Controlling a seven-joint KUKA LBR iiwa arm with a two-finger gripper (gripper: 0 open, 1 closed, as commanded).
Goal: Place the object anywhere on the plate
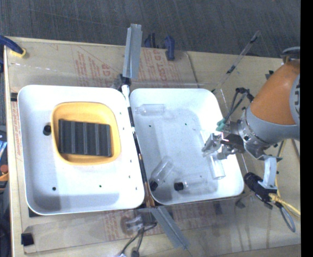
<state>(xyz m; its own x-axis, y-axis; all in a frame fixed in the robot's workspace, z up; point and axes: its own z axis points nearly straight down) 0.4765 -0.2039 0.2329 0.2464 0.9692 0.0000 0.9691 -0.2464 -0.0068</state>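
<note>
Right bin [146, 101]: clear cups [162, 171] near jaws [216, 150].

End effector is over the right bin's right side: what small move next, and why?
Probably lower the end effector onto the clear object beside it, since nothing shows in its grasp and the yellow plate sits across in the left bin.

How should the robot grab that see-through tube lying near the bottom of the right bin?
The clear tube lies tilted on the floor of the right bin, its dark end toward the bin's near wall. Probably best to come straight down from above and close across its narrow middle, fingers set crosswise to its length. It lies flat, so no side approach gets under it, and the near wall crowds its lower end.
</note>
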